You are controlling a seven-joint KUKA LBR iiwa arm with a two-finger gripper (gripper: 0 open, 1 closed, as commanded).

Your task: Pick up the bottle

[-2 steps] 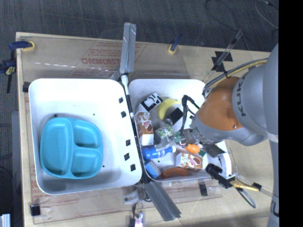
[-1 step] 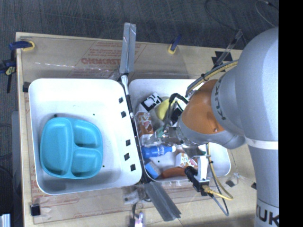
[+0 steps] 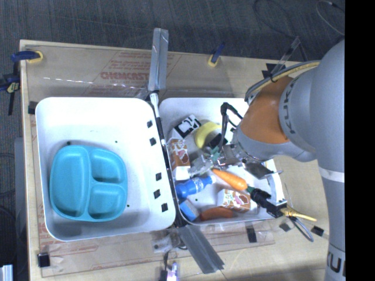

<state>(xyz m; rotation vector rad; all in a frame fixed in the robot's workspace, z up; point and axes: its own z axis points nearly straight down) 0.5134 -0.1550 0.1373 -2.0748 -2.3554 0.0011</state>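
Observation:
The bottle is blue with a white end and lies on its side in the right bin, near the bin's left wall. My gripper hangs low over the clutter just above and to the right of the bottle, close to its upper end. The grey arm with its orange band comes in from the right and hides part of the bin's right half. Whether anything sits in the gripper is unclear.
Around the bottle lie an orange carrot, a yellow round object, a black-and-white box, a brown packet, another packet and a red sausage-like piece. The left bin holds a blue divided plate.

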